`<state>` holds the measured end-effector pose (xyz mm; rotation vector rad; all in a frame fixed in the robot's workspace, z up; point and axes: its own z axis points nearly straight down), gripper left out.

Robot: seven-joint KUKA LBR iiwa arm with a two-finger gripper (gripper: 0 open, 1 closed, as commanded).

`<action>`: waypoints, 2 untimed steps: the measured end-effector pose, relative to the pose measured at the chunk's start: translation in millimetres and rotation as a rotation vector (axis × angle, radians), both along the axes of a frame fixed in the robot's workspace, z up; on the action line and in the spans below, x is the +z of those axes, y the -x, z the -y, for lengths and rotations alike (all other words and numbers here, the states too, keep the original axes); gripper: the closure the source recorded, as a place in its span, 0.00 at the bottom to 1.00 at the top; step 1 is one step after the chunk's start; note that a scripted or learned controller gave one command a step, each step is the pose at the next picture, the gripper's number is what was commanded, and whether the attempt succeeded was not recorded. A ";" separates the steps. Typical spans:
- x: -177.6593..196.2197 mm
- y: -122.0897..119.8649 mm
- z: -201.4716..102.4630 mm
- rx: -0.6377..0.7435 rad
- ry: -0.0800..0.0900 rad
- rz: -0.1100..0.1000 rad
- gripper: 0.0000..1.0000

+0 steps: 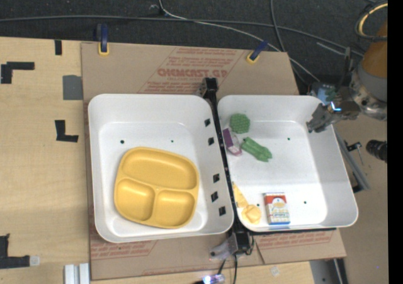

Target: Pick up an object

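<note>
Nearest the camera, well below and to the left of the claw (pixel 321 119), a small red and white box (pixel 276 208) lies flat by the near wall of the right bin (pixel 334 176), with a pale yellow piece (pixel 250 213) just to its left and a yellow strip (pixel 240 196) against the divider. Left of the claw, across the bare white floor of that bin, a green oblong toy (pixel 257 149) lies tilted, and just beyond it sits a round green knobbly object (pixel 239 123); a small purple item (pixel 232 144) rests beside the divider, touching or nearly touching the green pair. All these objects are on the bin floor, none lifted. The claw hangs over the far right corner of the right bin, at its rim, well apart from every object; its dark fingertips point toward the bin, but whether they are spread or pressed together I cannot tell, and nothing is visible between them. Above it the arm (pixel 378 68) shows its orange band. Far to the left of the claw, the left bin (pixel 101 150) holds a yellow divided tray (pixel 156 187) with three compartments, lying flat. Both bins sit on a cardboard sheet (pixel 189 68) clipped to the wooden surface (pixel 38 150)
</note>
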<state>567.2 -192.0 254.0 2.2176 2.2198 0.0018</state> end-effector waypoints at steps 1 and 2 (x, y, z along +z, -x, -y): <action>-8.9 12.2 -60.7 0.004 -0.003 -0.006 1.00; -4.9 20.0 -119.9 0.004 -0.002 -0.005 1.00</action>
